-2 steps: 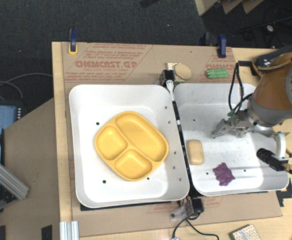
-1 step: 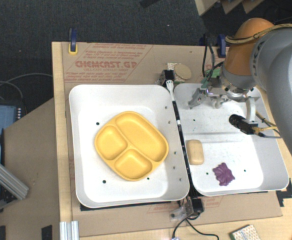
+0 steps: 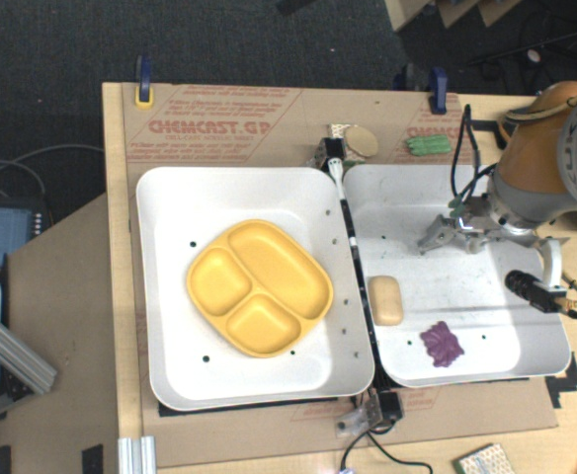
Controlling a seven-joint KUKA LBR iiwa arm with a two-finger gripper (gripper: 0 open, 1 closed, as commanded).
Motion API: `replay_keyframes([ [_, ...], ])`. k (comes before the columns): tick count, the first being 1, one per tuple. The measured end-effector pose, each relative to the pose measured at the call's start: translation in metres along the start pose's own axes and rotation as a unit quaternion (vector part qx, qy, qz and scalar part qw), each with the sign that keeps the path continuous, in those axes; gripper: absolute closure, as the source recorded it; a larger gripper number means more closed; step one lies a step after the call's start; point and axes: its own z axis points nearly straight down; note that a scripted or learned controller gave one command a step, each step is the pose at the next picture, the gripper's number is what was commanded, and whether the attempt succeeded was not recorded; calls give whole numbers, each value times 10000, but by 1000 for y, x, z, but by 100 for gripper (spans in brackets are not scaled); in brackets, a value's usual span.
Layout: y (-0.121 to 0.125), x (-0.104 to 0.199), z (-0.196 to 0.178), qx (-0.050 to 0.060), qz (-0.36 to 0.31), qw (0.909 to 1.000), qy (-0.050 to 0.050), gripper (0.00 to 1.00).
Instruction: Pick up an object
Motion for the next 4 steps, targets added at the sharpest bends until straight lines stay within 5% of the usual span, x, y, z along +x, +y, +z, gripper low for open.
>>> replay_keyframes([
  [1, -84, -50, 0, 2, -10, 10000, 39, 0],
  [3, -81, -47, 1, -7, -35, 10000, 29, 0],
  [4, 0, 52, 0, -65, -85, 9999, 3, 0],
])
